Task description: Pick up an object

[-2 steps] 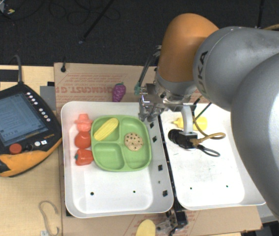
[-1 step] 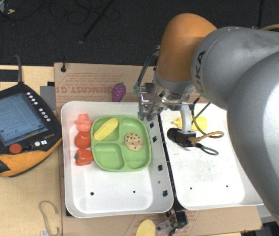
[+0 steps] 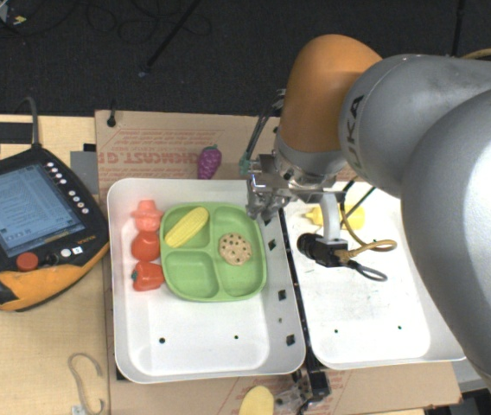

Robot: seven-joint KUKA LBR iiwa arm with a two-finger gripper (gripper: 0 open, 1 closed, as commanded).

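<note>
1. Gripper [image 3: 263,207] hangs low over the strip where the two bins meet, at the far right corner of the green plate [image 3: 195,282]. Whether it is apart or together cannot be told from this slant, and nothing shows clamped in it.
2. Left bin [image 3: 194,344] holds the green plate, which has three compartments and lies in the bin's far half.
3. Corn cob [image 3: 185,226] lies in the plate's far left compartment. Its long axis runs on a diagonal, from the lower left up to the upper right, and its upper end points toward the gripper.
4. Cookie [image 3: 235,248] lies flat in the far right compartment, the thing nearest the gripper. It is round, so it points no way in particular.
5. Pink and red toy pieces [image 3: 145,246] sit in a column along the plate's left edge, stacked from far to near, between the plate and the bin wall.
6. Right bin [image 3: 375,335] holds a yellow thing [image 3: 354,218] in its far part, partly hidden behind the arm; its shape cannot be told.
7. Outside the bins, a purple toy [image 3: 209,161] rests on the cardboard behind the left bin, and a control pendant [image 3: 29,223] lies on the bench well to the left.
</note>
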